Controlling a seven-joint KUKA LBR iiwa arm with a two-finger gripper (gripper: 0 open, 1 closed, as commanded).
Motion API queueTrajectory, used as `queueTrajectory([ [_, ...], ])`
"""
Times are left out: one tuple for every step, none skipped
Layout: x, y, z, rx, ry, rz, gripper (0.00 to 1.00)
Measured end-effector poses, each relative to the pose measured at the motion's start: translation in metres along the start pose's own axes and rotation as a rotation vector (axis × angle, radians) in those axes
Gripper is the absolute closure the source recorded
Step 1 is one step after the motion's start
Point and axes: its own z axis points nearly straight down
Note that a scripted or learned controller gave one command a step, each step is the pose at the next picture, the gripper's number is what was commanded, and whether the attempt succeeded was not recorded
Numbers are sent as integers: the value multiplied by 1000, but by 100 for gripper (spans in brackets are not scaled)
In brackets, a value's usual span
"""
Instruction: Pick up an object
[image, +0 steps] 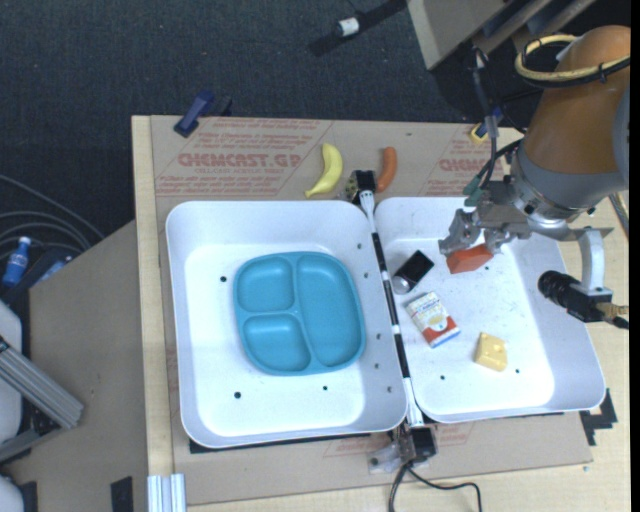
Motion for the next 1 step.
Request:
queueTrajectory([
  [10,38,4,-1,1,-2,100],
])
